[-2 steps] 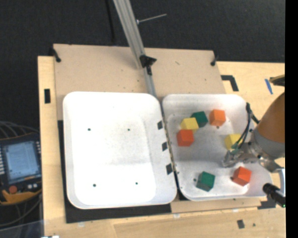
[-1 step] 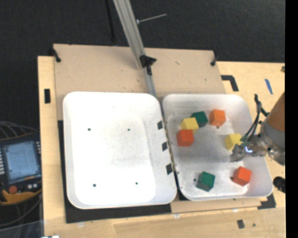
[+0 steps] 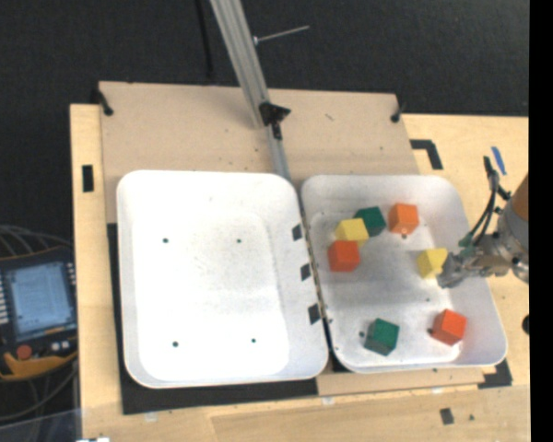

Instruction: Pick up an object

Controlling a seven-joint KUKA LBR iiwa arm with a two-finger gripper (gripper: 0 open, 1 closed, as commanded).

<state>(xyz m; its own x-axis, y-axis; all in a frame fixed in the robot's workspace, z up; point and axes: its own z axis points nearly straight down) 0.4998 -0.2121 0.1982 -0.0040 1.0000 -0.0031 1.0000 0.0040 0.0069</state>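
The yellow block [image 3: 430, 262] on the right side of the right bin [image 3: 387, 191] is the one sitting closest to the action; the gripper [image 3: 453, 273] is low in that bin, right up against the block's right edge, though honestly I can't tell if it's touching it; can't tell either whether the tool is spread or pressed together, it's too blurry and small down there.

Rest of the blocks are all in that same bin: an orange block [image 3: 404, 217] toward the far side; a green block [image 3: 371, 220] just left of it, touching a second yellow block [image 3: 351, 230]; a red-orange block [image 3: 344, 255] just near of that yellow one; another green block [image 3: 382, 335] near the near edge; another red-orange block [image 3: 449, 326] in the near right corner.

The left bin [image 3: 212, 279] sits beside it, touching along the middle; both are on the bench [image 3: 92, 155]; a handheld screen unit [image 3: 32, 300] sits off to the left, off the bench.
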